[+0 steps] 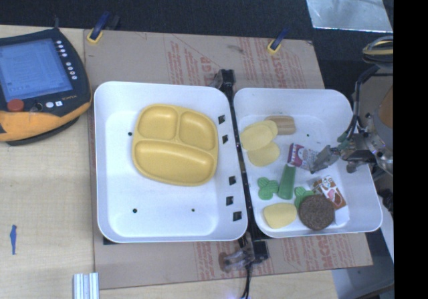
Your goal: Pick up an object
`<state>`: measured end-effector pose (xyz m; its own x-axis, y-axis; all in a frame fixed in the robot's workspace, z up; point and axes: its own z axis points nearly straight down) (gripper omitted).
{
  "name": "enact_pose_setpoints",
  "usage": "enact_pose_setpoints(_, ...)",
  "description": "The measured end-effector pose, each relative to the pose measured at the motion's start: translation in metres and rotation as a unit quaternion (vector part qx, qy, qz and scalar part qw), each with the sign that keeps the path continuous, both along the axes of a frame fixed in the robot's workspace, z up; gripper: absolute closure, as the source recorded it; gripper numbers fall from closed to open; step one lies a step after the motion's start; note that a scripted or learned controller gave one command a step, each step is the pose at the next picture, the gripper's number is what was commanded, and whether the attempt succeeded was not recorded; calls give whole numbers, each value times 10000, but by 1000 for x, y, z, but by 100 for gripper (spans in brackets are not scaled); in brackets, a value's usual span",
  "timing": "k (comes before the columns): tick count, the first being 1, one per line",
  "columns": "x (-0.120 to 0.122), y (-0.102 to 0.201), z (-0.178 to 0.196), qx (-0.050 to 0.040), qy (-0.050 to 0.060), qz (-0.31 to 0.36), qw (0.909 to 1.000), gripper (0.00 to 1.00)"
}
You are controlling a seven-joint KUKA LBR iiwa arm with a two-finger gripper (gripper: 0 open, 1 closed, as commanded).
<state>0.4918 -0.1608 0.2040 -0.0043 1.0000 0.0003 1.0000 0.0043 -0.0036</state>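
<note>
My gripper (333, 156) reaches in from the right and hangs over the right side of the right bin (338, 100). Just left of it lies a small maroon-and-white packet (299, 156), and just below it a red-and-white packet (330, 192). Also in this bin are two pale yellow round pieces (259, 138), a tan block (283, 124), a green bottle (287, 181), a green clover-shaped toy (267, 188), a yellow lemon-like piece (279, 215) and a brown round disc (315, 212). I see nothing held in the gripper.
A yellow divided plate (176, 144) sits in the left bin (114, 217). A teach pendant (37, 83) with a blue screen lies on the bench at far left. Black clips (231, 177) run along the wall between the bins.
</note>
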Motion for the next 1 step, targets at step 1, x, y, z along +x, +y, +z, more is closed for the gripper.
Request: enact_pose_setpoints(1,34,38,-118,11,14,26,10000,0)
